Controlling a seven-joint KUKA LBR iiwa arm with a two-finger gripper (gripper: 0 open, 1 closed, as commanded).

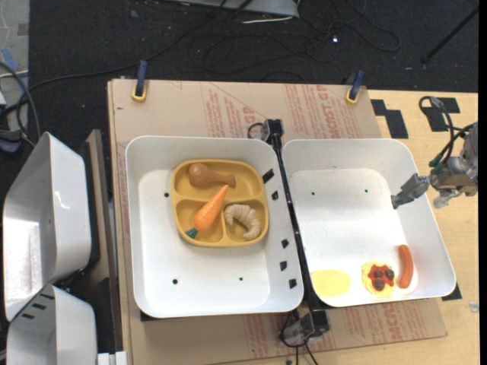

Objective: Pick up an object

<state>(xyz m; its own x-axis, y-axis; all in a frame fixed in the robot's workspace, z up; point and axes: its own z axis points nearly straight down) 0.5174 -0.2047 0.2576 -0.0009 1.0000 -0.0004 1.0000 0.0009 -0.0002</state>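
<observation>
My gripper (418, 200) hangs over the right rim of the right bin (342, 158), open, with nothing between its fingers. In the front right corner of that bin lie a red sausage (405, 266), a small yellow tart with dark berries (379, 277) and a flat yellow disc (332, 282). The sausage is well in front of the gripper. A yellow divided plate (180, 223) sits in the left bin (213, 280). It holds a brown drumstick (211, 176), an orange carrot (211, 209) and a pale curled shrimp (245, 220).
Both bins rest on a cardboard sheet (228, 105) held by two yellow clamps (139, 90) at the back. A black divider with clips (288, 219) runs between the bins. Cables lie on the dark floor behind, and white containers (42, 211) stand at the left.
</observation>
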